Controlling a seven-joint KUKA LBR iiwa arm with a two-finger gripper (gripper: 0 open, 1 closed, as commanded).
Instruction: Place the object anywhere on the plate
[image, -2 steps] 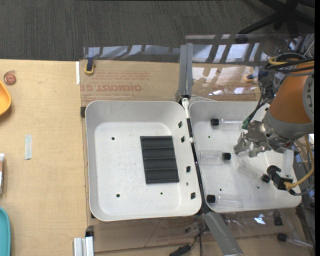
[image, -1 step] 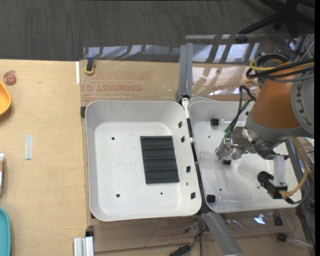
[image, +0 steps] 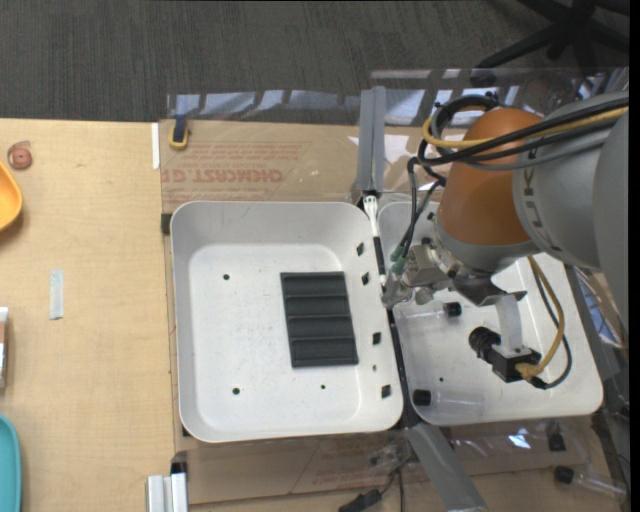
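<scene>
Evidently the task's object, a black ribbed block (image: 318, 318), lay flat in the neighbouring bin (image: 185, 300), near the gripper (image: 405, 280) and across the shared wall. Whether the gripper was open or closed could not be told. Judged stiff, light, ridged — best taken across its long edges.

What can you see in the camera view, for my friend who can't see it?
A grey and orange robot arm reaches in from the right over the right white bin. The left white bin holds a black ridged block lying flat. Both bins sit on brown cardboard on a wooden bench.
</scene>
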